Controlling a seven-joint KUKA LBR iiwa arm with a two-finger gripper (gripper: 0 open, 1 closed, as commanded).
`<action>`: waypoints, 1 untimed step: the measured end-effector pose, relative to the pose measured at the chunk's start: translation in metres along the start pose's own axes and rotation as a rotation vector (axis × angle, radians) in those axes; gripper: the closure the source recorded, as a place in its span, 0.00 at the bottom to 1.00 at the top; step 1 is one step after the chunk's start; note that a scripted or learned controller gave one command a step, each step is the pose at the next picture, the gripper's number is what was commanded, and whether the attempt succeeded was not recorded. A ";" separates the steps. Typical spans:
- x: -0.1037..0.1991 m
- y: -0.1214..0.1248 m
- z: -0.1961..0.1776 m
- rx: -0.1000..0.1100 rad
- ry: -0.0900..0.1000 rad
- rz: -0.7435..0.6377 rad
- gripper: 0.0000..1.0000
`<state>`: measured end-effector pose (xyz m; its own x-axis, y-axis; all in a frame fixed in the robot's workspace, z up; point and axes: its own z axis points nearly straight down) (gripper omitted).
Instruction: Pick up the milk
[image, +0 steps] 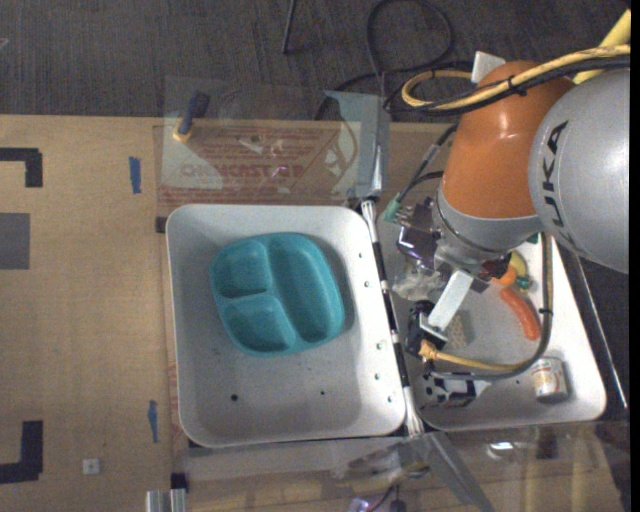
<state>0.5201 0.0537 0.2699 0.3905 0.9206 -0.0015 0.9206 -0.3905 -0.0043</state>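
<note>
My arm reaches over the right bin (585, 400), and its orange band and grey wrist cover most of that bin. The gripper (418, 272) hangs below the wrist, close to the bin's left wall. A small black-and-white patterned thing (450, 388) lies at the bin's front left, in front of the gripper; it may be the milk. A small pale cylinder (547, 378) stands at the front right. I cannot tell for certain which of the two is the milk. Nothing is seen held.
An orange carrot-like piece (522, 308) lies right of the wrist in the right bin. The left bin (300, 400) holds a teal divided plate (278, 290). A clear sheet over brown card (255, 165) lies behind the left bin.
</note>
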 end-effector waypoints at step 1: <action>0.062 0.050 -0.017 -0.004 0.001 0.016 1.00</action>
<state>0.5904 0.0911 0.2867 0.4056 0.9140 -0.0008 0.9140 -0.4056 -0.0004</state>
